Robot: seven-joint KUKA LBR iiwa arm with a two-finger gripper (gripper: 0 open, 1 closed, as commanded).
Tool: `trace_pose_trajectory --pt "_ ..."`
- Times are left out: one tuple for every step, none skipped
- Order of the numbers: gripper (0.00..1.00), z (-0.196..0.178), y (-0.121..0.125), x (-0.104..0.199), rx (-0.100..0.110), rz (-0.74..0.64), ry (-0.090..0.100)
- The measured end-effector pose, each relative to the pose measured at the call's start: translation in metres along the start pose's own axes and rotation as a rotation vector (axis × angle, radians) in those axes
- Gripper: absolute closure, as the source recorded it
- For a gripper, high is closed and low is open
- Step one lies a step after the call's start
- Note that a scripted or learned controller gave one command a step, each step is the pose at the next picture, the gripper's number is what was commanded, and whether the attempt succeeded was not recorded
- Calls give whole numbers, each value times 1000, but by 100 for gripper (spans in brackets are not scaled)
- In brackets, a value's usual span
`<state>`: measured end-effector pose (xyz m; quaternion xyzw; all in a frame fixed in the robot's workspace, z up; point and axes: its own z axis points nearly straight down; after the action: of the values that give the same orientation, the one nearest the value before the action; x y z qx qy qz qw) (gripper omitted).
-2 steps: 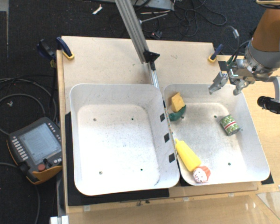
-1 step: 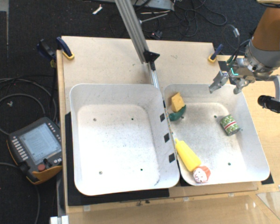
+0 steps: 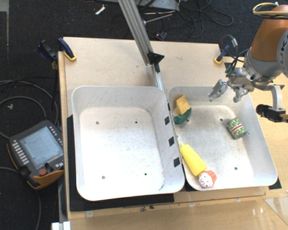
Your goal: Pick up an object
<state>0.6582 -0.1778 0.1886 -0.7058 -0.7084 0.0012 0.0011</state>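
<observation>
The arm reaches in from the right, and its gripper hangs over the far edge of the right bin with its two fingers spread apart and nothing between them. In that bin, a yellow block rests on a dark green piece near the left wall. A green can lies on its side toward the right. A yellow cylinder lies along the near left wall, and just beside its near end sits a small red and white object. The left bin stands beside it on the table.
</observation>
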Motion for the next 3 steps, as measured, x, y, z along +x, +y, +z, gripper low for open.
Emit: trace_pose_trajectory --pt "0 46 -2 7 1 1 1" --pt "0 97 -2 8 1 0 1" --pt "100 82 0 8 -7 -1 -1"
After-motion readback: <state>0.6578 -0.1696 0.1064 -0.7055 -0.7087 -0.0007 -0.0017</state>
